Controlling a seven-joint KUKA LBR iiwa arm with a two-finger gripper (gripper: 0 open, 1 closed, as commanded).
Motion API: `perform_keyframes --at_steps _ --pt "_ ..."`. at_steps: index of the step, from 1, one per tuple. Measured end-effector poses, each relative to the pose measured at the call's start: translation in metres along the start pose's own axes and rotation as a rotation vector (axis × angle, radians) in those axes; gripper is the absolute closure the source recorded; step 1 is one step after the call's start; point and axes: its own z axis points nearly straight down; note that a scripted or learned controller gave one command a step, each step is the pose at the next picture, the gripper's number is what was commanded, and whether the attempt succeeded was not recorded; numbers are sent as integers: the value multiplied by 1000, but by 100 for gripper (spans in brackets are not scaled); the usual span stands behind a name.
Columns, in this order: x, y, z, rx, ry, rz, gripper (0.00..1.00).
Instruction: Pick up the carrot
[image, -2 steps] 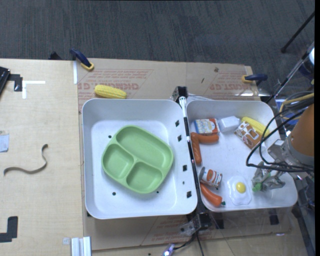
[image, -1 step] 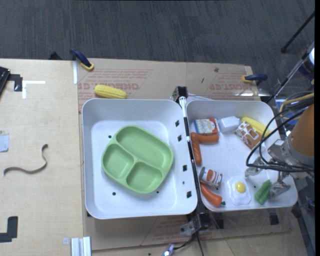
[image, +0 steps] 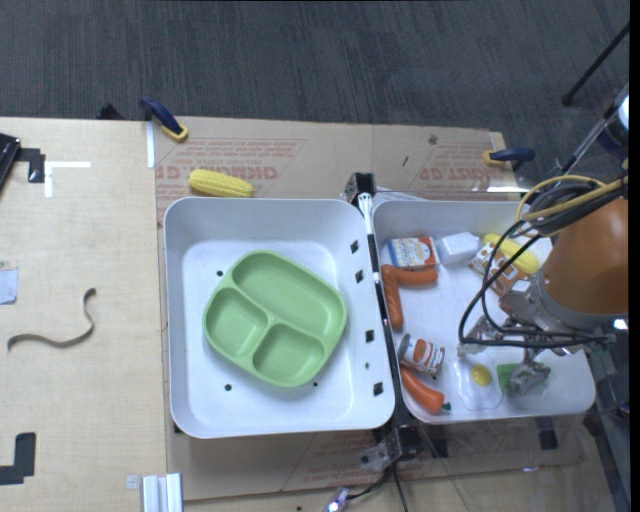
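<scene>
Looking at progress: pick not done yet. Carrot lies flat on the floor of the right bin, front-left corner, orange body w/ green tip pointing toward the front wall, just beside a small can w/ red label. Arm is in over the right side of the same bin, w/ cables looping off it. Gripper sits low near the front-right of the bin, next to a small yellow piece; can't tell jaw state from this angle, wrist hardware hides it, and nothing orange shows at the tool, so I'd call it not holding the carrot. Carrot and gripper are apart w/ the yellow piece between them. Other clutter at the back: 2 sausages, a red-white box, a white block. Left bin has a green divided plate; corn cob lies outside on the bench. Left to do, IMO: shift toward the front-left corner, descend, close, lift. Risk: can crowds the approach.
</scene>
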Motion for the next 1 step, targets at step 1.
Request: perform_keyframes --at_steps 1 --pt "-3 -1 -10 3 -4 -1 100"
